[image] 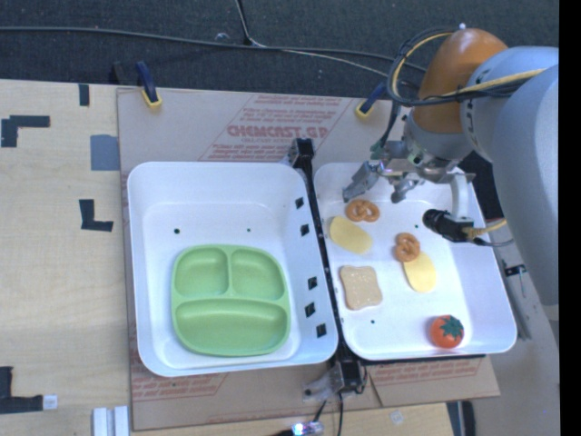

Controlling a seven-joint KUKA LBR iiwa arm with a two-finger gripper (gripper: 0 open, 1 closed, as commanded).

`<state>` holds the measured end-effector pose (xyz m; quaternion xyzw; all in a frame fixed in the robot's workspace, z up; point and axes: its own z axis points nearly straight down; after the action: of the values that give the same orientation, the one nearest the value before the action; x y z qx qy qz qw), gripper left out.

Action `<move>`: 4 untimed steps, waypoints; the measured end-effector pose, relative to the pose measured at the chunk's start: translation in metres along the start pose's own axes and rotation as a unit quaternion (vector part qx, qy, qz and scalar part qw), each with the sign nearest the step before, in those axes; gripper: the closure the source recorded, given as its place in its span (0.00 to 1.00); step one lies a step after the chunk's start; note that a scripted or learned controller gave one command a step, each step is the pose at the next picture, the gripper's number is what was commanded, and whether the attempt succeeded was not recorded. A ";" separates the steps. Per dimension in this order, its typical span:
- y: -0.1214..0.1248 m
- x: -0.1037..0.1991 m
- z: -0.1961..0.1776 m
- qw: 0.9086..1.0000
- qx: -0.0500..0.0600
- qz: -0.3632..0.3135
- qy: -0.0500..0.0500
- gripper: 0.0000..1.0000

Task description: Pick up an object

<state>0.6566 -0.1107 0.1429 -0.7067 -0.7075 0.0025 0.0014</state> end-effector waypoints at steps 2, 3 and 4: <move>0.000 0.001 0.040 1.000 -0.002 -0.001 0.000 1.00; 0.007 0.000 -0.021 1.000 -0.005 0.000 0.000 1.00; 0.007 0.001 -0.086 1.000 -0.005 -0.001 0.000 1.00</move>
<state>0.6641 -0.1091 0.2284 -0.7063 -0.7079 -0.0015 -0.0021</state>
